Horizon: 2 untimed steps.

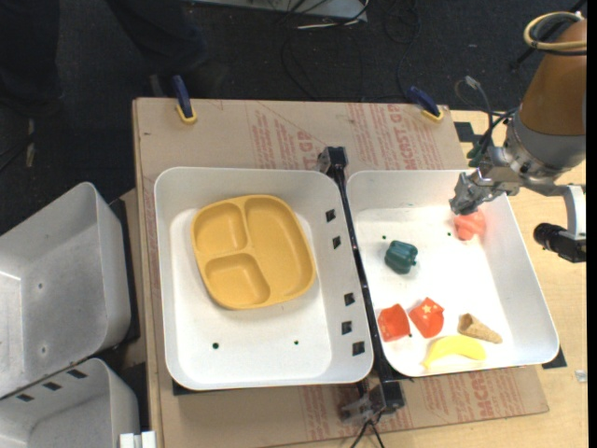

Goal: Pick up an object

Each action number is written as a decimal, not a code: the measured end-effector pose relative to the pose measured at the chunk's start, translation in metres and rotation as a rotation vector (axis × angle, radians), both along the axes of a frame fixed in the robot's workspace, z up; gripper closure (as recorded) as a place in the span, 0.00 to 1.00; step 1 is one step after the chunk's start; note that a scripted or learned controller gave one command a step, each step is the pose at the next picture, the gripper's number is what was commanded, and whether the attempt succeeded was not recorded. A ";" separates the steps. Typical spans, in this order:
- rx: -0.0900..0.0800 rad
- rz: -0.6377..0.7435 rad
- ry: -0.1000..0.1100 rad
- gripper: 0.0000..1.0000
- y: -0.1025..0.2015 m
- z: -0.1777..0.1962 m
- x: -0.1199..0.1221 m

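Note:
My gripper (466, 201) hangs low over the far right part of the right bin (508, 278), its dark fingers pointing down. Right below and touching its tip lies a pink object (470, 225). I cannot see whether the fingers grip it. Elsewhere in this bin lie a dark green pepper-like object (401, 256), two red pieces (394, 323) (427, 316), a yellow banana (454, 350) and a small tan cone (478, 327).
The left bin (187, 343) holds a yellow divided plate (252, 249). A black divider with clips (350, 278) runs between the bins. Blue-and-yellow clamps (184, 99) (424, 103) grip the cardboard's far edge. White containers (51, 278) stand at the left.

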<state>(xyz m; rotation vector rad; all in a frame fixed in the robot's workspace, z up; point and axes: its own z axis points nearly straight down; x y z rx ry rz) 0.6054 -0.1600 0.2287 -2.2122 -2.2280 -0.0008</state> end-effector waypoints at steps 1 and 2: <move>0.001 0.001 0.000 1.00 0.058 0.002 0.002; -0.001 -0.001 -0.004 1.00 0.111 0.012 0.019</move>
